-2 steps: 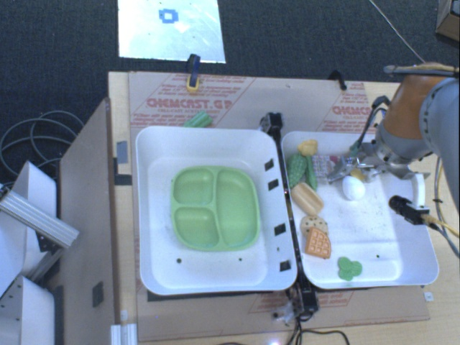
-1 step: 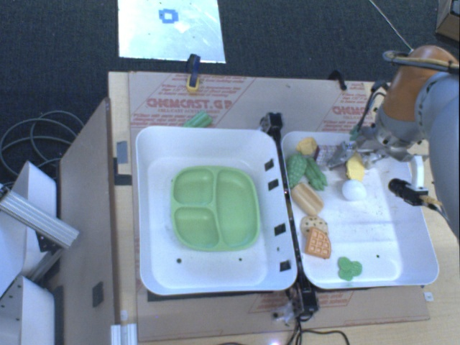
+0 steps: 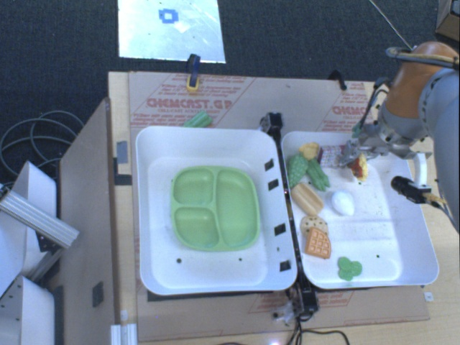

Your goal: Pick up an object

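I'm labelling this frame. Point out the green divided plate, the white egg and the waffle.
green divided plate (image 3: 215,208), camera view, centre ridge.
white egg (image 3: 343,203), camera view, top of shell.
waffle (image 3: 318,243), camera view, middle of grid.

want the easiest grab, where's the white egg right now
The white egg lies in the right bin, near its middle, just right of the bread roll.

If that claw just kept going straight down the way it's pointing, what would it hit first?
Probably the small red and yellow toy right under the gripper at the right bin's far edge. Depth is hard to judge from this slanted view.
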`<state>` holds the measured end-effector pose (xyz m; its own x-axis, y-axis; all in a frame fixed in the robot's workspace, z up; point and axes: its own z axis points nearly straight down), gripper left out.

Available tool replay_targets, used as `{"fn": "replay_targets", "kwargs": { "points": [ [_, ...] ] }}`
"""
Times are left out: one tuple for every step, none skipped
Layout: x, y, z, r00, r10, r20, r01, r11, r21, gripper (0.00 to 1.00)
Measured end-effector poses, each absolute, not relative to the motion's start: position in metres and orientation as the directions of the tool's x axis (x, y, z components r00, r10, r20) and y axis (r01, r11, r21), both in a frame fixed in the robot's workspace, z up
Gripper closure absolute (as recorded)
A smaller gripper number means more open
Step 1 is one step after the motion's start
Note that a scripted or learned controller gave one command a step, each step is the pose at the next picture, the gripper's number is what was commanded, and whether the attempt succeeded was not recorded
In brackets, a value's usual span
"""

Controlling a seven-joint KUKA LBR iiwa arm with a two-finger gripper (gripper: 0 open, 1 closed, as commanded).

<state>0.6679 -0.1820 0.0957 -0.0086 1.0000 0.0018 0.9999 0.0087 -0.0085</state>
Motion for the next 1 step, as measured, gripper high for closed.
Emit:
{"fn": "replay_targets", "kwargs": {
  "points": [
    [0.6706,-0.0921,0.181,-0.011,1.0,0.002,1.0,0.011,0.008,1.0]
  ]
}}
